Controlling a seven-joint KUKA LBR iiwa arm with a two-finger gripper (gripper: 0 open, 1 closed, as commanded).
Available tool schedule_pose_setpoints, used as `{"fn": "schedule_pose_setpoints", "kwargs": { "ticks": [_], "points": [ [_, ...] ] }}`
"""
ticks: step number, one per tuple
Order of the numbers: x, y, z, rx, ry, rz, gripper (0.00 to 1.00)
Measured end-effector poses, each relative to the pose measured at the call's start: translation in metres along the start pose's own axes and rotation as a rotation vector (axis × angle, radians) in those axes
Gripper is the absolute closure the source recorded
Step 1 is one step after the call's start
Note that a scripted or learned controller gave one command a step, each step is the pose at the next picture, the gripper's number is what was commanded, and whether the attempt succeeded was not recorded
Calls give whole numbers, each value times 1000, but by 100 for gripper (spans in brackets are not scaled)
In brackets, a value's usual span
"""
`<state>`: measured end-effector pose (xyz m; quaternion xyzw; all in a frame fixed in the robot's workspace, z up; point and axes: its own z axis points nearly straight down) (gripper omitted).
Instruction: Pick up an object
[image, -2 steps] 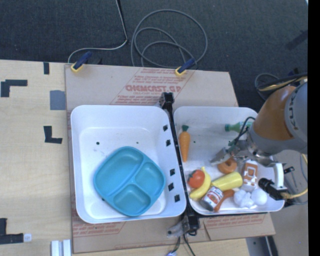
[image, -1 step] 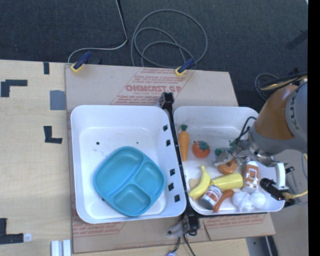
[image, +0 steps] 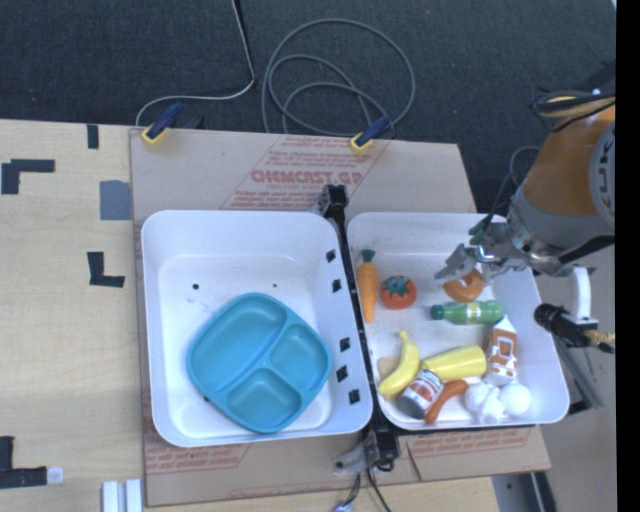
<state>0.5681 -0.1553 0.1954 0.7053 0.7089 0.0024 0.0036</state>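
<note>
My gripper (image: 468, 266) hangs over the far right part of the right bin (image: 425, 228). Its fingers look spread, so it is open. Just below it lies a small orange round object (image: 465, 290), which is not clearly between the fingers. A green bottle (image: 467, 313) lies on its side just in front of that object. Further left are a carrot (image: 368, 285) and a red tomato (image: 397, 291).
The near half of the right bin holds a banana (image: 400, 365), a yellow piece (image: 455, 362), a small can (image: 422, 392), an orange-and-white carton (image: 502, 352) and white items (image: 500, 400). A blue divided plate (image: 260, 362) lies in the left bin (image: 160, 300).
</note>
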Motion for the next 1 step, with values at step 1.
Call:
{"fn": "schedule_pose_setpoints", "kwargs": {
  "ticks": [1],
  "points": [
    [77,-14,-5,9,4,-1,100]
  ]
}}
